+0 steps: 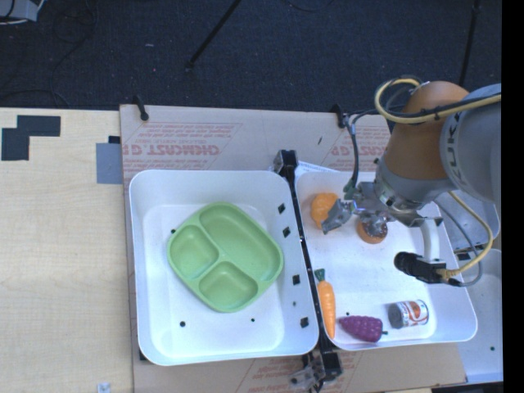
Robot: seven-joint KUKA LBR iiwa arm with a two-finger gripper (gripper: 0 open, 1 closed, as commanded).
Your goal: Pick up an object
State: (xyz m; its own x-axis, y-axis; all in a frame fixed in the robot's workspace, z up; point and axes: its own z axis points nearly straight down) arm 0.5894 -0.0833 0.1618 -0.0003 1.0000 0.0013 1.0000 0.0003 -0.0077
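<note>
An orange ball-like fruit (322, 205) sits near the top-left corner of the right bin (458, 334), close to the divider, and the gripper (348, 214) hangs right beside it, its grey fingers (335, 218) touching or overlapping the fruit's right edge. Whether those fingers are spread or closed cannot be told from this angle, and nothing is seen clamped between them. A second orange piece (372, 232) lies just right of the gripper, partly under the wrist. That is the risk: two round things crowd the tool, so a descent could land a finger on top of one and roll it away, or nudge the fruit against the bin wall. Further down the bin lie a carrot (327, 301) along the divider, a purple grape bunch (361, 327) and a small can (408, 313), well apart from the action. The left bin (155, 334) holds a green divided plate (225, 256).
</note>
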